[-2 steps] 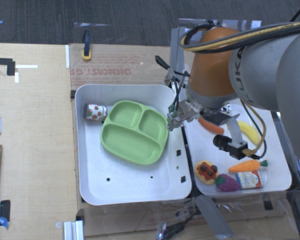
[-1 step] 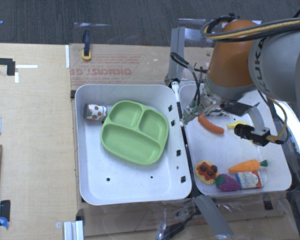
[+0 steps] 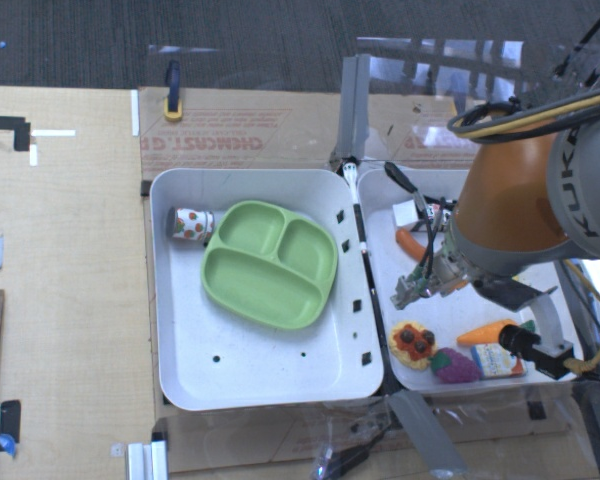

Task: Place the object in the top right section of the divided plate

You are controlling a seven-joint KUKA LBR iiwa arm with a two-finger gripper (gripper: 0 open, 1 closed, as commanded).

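We hover our jaws, their state we cannot tell, right of the empty green divided plastic plate [image 3: 270, 264], nothing placed yet

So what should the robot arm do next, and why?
Probably lower the end effector toward the toy food just beneath it, such as the little pizza, and try a grasp. It hangs over the right bin with nothing visibly held, while the green divided plate in the left bin has nothing in its top right section.
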